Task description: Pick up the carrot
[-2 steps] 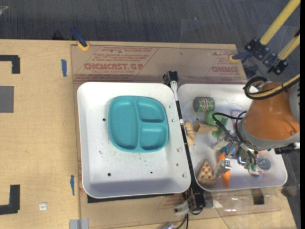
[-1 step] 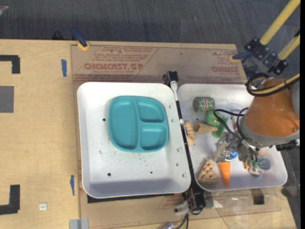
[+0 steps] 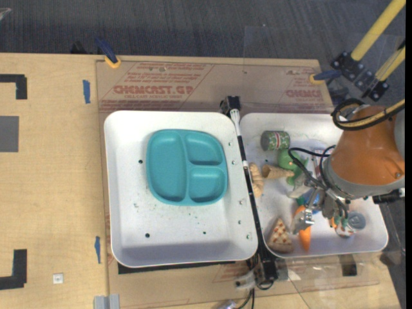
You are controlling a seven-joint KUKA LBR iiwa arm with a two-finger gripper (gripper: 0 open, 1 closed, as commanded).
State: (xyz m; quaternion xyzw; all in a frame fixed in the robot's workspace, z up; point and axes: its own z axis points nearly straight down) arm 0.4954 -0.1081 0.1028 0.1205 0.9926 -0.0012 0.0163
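Carrot (image 3: 305, 237) lies at right bin's (image 3: 380, 243) front edge, directly under gripper (image 3: 308, 216), beside pizza slice (image 3: 279, 234). Fingers straddle carrot's top, slightly parted, apparently poised for grasp; hold unconfirmed. Clutter crowds behind gripper.

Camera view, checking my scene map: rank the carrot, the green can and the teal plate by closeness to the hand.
1. Carrot, just below the hand in the right bin.
2. Green can, near that bin's far left corner.
3. Teal plate, over in the left bin.
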